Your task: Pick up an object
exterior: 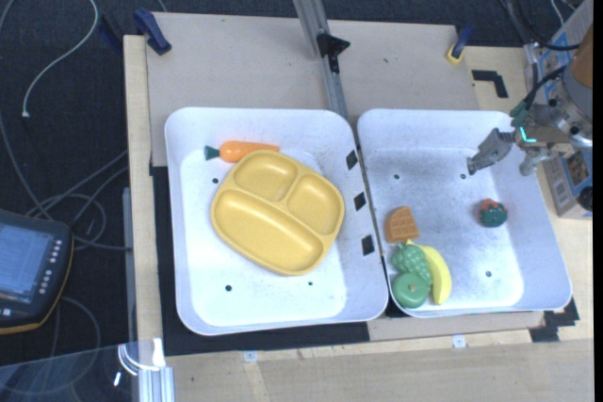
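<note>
Object candidates lie in both of the 2 white bins on the bench (236,52). In the right bin (452,132): a small red-and-green item, possibly a strawberry (492,213), lying alone toward the right wall; a brown cracker-shaped piece (402,223) near the left wall; and, just below it, a cluster of green grapes (412,260), a yellow banana (436,274) and a green round fruit (409,289), touching or nearly touching one another. In the left bin (188,155): a yellow divided plate (276,212) and an orange carrot (245,149) just beside its upper edge.

Pincer (499,148) hangs over the upper right part of the right bin, entering from the right. Its 2 fingers appear spread apart, 1 reaching left and 1 near the wrist; nothing is seen between them. Released and not loaded, as far as this view allows.

Step in hand, by judgement: approach, before any grasp. No object is lifted.

Nearest candidate is the strawberry, below the pincer and apart from the other items, so it is judged the easiest target. Next move calls for centring above it, descending with fingers either side, then closing. Risk: the small round item may roll or slip out.
</note>
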Controlling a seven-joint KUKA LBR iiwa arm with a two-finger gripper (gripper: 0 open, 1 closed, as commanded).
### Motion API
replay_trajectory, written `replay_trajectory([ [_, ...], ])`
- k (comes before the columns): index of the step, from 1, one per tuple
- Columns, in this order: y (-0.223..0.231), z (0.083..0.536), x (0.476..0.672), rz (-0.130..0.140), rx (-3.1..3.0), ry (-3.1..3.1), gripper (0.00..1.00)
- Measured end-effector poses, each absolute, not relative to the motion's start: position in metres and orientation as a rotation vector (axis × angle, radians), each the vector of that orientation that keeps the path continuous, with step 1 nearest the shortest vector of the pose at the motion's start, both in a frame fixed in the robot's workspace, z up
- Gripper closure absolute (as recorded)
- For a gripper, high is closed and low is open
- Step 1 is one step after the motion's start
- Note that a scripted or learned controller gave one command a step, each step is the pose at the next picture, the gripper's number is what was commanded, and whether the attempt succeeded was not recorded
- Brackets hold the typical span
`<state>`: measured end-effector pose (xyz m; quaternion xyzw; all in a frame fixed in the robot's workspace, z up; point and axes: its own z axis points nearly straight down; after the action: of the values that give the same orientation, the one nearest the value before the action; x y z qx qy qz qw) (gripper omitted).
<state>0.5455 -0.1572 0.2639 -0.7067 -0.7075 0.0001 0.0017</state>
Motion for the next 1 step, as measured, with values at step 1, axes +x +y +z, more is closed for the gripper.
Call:
replay_trajectory([
  [1,-0.1655,0.2147,0.5491,0.005,-2.218,-2.216,0.00],
])
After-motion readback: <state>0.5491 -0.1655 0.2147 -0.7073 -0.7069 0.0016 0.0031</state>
